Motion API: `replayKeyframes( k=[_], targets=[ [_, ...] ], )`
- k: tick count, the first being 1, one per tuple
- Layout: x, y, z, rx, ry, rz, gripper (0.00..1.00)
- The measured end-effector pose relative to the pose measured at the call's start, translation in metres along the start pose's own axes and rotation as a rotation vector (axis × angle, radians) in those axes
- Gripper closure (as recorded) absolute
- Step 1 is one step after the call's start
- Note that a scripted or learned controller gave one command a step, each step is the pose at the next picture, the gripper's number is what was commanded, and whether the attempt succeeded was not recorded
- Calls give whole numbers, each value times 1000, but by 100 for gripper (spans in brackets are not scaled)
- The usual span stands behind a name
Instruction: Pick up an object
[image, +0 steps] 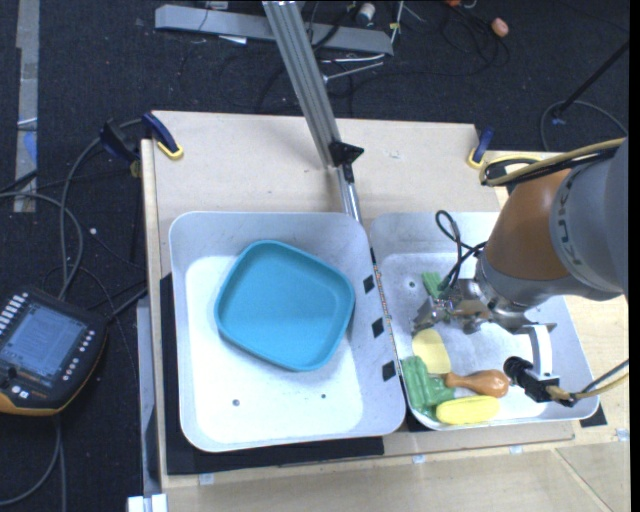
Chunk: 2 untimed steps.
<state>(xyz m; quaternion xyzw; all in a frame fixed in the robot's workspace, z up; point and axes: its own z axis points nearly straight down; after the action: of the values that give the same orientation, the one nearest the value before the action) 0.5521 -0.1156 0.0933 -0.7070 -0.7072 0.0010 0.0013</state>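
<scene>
nothing is lifted yet. the gripper (437, 318) hangs low over the toys (450, 385) in the right bin (575, 335); its grip state is unclear

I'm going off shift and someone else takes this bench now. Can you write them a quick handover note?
Gripper: low in the right white bin, above the pale yellow block; whether it is open or shut cannot be told.
Things: that block, a green flat piece, a brown drumstick-shaped toy and a yellow oblong toy lie at that bin's near end. A blue square plate lies in the left white bin.
Done: nothing visibly lifted.
Left: grasp one object and raise it.
</scene>
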Motion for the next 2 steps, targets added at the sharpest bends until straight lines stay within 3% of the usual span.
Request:
replayKeyframes(
  k=[1,2],
  targets=[
    [0,1,-13,-4,-1,1,100],
    [-3,2,-75,-8,-1,0,100]
  ],
)
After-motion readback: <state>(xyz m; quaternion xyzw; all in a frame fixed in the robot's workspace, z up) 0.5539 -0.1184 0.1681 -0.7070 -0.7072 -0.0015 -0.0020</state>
